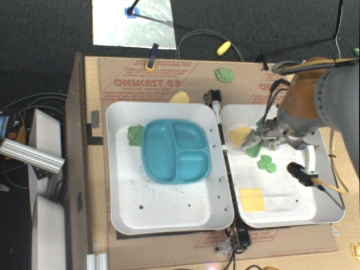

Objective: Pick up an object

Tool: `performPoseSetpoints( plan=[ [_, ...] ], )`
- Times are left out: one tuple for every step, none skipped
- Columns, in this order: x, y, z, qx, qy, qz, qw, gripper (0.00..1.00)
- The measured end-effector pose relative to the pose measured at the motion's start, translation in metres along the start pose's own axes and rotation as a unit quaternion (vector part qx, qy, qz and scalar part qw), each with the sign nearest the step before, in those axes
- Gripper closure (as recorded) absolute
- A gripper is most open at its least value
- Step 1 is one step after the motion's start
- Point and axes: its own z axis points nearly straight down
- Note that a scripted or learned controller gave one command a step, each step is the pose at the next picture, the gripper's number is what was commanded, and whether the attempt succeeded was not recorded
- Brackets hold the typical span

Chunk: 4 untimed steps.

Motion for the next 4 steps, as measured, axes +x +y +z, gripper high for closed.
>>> performPoseSetpoints(
  plan=[
    [0.0, 0.0, 0.0, 0.0, 0.0, 0.0, 1.0, 0.0],
    [0.0, 0.0, 0.0, 0.0, 0.0, 0.0, 1.0, 0.0],
    [0.0, 0.001, -0.011, -0.001, 0.0, 0.0, 1.0, 1.0],
    [0.076, 0.011, -0.106, -0.004, 0.001, -0.005, 1.0, 1.0]
  ],
)
